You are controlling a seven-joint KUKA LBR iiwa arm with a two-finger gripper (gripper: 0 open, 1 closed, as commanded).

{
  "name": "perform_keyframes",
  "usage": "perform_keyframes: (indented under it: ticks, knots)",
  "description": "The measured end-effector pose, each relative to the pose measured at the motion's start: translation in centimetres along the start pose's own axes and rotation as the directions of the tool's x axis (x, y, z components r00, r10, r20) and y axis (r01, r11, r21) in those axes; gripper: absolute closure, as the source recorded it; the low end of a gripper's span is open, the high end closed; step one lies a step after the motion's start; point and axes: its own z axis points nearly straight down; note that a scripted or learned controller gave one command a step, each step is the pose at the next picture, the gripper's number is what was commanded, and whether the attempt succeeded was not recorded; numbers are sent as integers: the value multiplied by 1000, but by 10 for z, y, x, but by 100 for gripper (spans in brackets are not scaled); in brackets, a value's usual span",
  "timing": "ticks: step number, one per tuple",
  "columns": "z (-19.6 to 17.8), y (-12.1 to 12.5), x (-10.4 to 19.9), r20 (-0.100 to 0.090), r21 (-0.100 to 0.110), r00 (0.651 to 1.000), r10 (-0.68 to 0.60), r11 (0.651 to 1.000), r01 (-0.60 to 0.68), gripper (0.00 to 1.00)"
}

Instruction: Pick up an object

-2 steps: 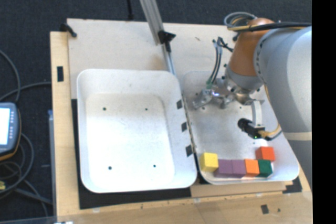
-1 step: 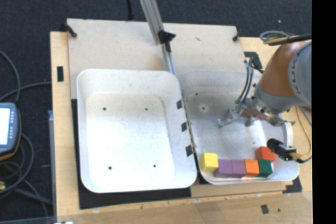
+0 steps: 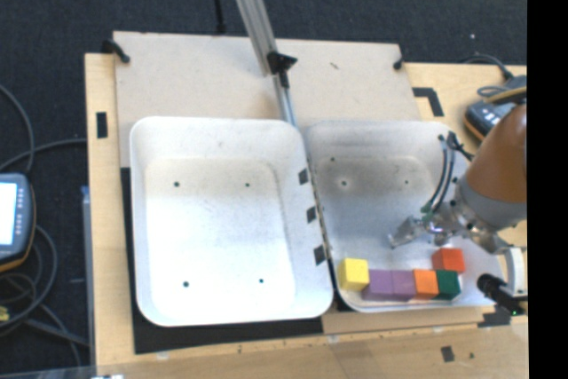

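The bench point(image 3: 222, 67) carries two white bins side by side; the left bin point(image 3: 222, 222) sits at centre-left, the right bin point(image 3: 373, 191) just beside it, their inner rims touching; a metal post point(image 3: 253, 0) rises at a slant from the bench behind the bins; a screen device point(image 3: 13, 217) lies off the bench at the left edge; the arm point(image 3: 497, 173) enters from the right, orange band uppermost, and hangs over the right bin; the gripper point(image 3: 410, 233) points left and down toward the bin floor, above the blocks; its finger spread cannot be told, and nothing is seen between the fingers; the blocks lie in a row along the near wall of the right bin: yellow block point(image 3: 356, 272) at the left, purple block point(image 3: 391, 283) touching it, orange block point(image 3: 426, 282), then green block point(image 3: 448, 284); a red block point(image 3: 451, 260) sits just behind the green one
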Motion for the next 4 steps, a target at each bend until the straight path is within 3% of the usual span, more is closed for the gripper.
perform_keyframes:
  ticks: [1,2,3,4]
  knots:
    - [-69,4,4,1,-10,1000,-7,1000,7,0]
    - [5,30,61,-5,2,1000,-12,1000,12,0]
    - [-10,31,57,-2,-7,1000,-5,1000,5,100]
    - [-21,32,55,-1,-10,1000,-3,1000,3,100]
